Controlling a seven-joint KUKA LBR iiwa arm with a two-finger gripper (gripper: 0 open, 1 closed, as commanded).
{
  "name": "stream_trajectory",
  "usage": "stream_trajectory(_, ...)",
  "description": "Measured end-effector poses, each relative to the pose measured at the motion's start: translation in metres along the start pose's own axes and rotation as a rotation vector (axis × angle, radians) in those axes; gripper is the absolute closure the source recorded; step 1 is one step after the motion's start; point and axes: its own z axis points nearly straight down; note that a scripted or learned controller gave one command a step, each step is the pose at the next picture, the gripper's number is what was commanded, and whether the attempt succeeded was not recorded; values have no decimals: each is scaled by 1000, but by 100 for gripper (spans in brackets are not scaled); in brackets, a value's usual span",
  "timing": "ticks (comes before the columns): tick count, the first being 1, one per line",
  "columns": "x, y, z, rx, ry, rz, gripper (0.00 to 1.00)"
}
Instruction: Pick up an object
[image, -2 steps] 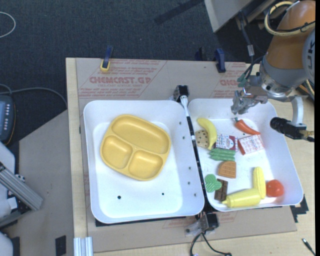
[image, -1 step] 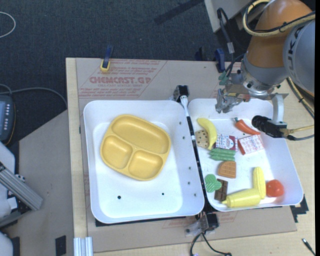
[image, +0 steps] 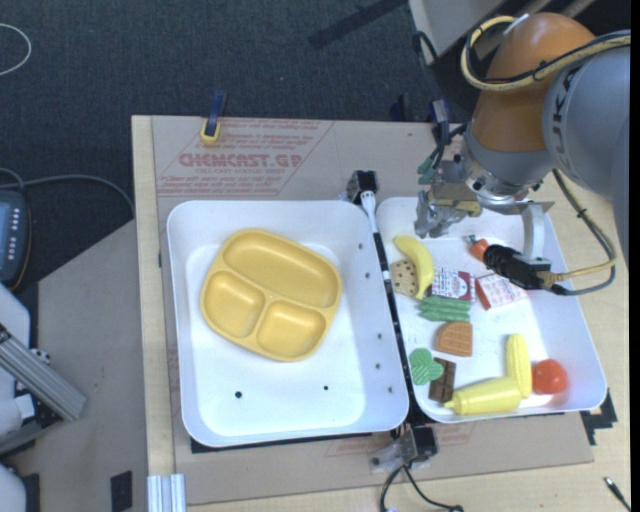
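Yellow plastic dominates the left bin (image: 190, 400), where a three-compartment plate (image: 270, 293) is lying flat near its centre. The right bin (image: 585, 345) is holding the small items. A banana (image: 417, 262) is lying at about 10 o'clock in this bin, with a cookie (image: 403, 277) touching its lower left side. A green pea pod (image: 445, 309) is sitting just below them, with a small red-and-white packet (image: 456, 285) beside it at 1 o'clock. An orange waffle piece (image: 455, 340) is resting near the bin centre. At 7 o'clock, a green piece (image: 424, 366) and a brown block (image: 442, 380) are lying together. A yellow squeeze bottle (image: 488, 397) is lying at 6 o'clock, with a corn cob (image: 518, 363) and a tomato (image: 549, 377) just beside it at 5 o'clock. The gripper (image: 437, 215) is hovering over the bin's 11 o'clock corner, just above the banana, holding nothing; whether it is open or closed cannot be determined. The arm (image: 545, 90) is reaching in from 1 o'clock.
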Motion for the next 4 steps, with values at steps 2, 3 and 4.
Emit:
stream_trajectory(2,-6,5,-18,-7,-1,2,100)
stream_trajectory(3,0,-4,-1,-1,-1,2,100)
stream_trajectory(4,0,0,-1,-5,-1,2,100)
